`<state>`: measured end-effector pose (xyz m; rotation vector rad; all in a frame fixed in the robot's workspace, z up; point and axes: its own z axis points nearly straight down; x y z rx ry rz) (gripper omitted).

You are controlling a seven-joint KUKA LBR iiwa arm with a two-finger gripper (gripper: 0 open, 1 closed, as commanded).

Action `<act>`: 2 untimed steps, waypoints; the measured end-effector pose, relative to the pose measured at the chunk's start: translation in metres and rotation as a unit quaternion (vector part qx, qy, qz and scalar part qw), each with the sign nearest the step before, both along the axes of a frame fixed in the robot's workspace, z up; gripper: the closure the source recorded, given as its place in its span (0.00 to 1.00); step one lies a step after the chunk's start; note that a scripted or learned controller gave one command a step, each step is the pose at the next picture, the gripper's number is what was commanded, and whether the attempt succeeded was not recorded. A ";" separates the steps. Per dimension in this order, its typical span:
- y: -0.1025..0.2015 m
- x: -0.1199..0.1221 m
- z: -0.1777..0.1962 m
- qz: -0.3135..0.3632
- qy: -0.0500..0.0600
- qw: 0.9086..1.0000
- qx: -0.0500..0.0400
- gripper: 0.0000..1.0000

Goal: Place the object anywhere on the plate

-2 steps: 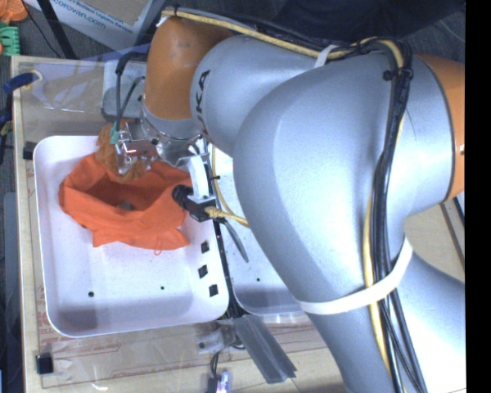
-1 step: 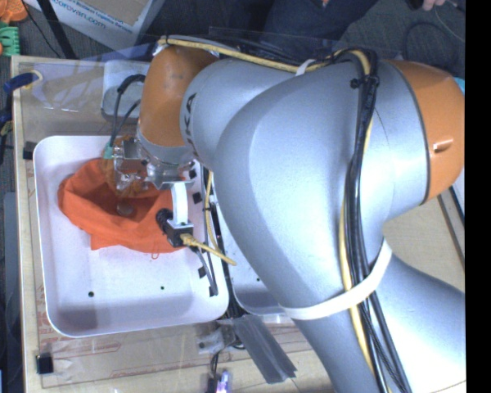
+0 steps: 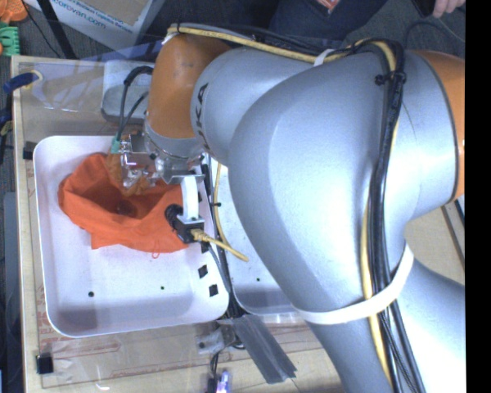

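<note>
A crumpled orange cloth (image 3: 119, 211) lies in the upper left part of the left white bin (image 3: 106, 301). My gripper (image 3: 135, 170) reaches down from the arm's orange wrist band (image 3: 176, 80) and sits right on the cloth's upper edge, its tip sunk among the folds. A darker hollow in the cloth lies just below the tip. Whether anything is held cannot be made out, and I cannot pick out a plate. The big grey arm (image 3: 327, 162) hides most of the right bin.
A sliver of the right bin (image 3: 262, 297) peeks out below the arm. Black cables and a yellow tie hang from the wrist at the divider between bins. Clutter, a cardboard box and a person stand beyond the bench's far edge.
</note>
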<state>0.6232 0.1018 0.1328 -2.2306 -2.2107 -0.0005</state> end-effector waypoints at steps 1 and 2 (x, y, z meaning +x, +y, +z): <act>0.076 0.003 0.021 -0.027 0.002 1.000 -0.001 1.00; 0.046 0.028 -0.013 0.003 0.005 1.000 0.000 1.00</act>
